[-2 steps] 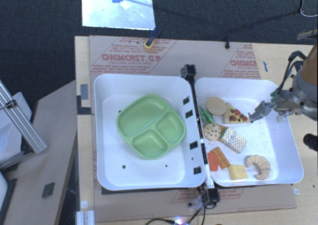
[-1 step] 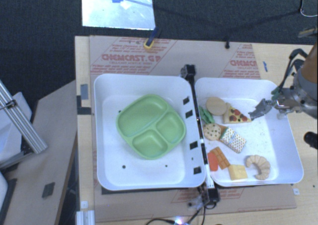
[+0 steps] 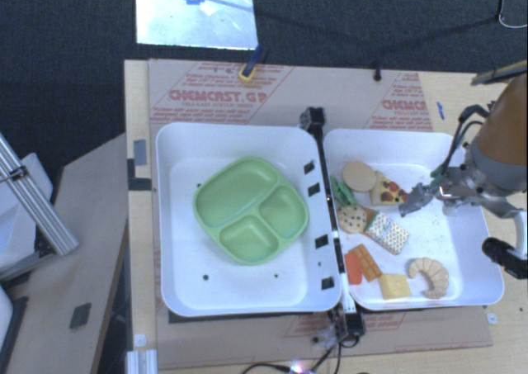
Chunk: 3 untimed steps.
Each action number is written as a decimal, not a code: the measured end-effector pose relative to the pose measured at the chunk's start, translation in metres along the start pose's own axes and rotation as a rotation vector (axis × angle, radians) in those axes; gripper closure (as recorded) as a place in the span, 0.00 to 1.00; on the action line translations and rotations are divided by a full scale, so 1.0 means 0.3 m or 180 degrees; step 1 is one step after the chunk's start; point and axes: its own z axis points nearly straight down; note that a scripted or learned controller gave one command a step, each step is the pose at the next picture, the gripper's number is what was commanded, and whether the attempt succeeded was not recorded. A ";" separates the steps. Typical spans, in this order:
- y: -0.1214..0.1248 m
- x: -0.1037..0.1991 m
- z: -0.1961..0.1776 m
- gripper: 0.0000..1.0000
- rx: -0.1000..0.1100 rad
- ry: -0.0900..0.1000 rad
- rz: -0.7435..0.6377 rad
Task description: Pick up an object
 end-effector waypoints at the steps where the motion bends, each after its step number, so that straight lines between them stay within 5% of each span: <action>1: 0.017 0.006 0.205 0.00 0.0008 0.0003 0.0001; 2: 0.027 0.010 0.339 0.00 -0.0012 0.0012 0.0000; 3: 0.037 0.002 0.291 1.00 -0.0058 -0.0015 0.0002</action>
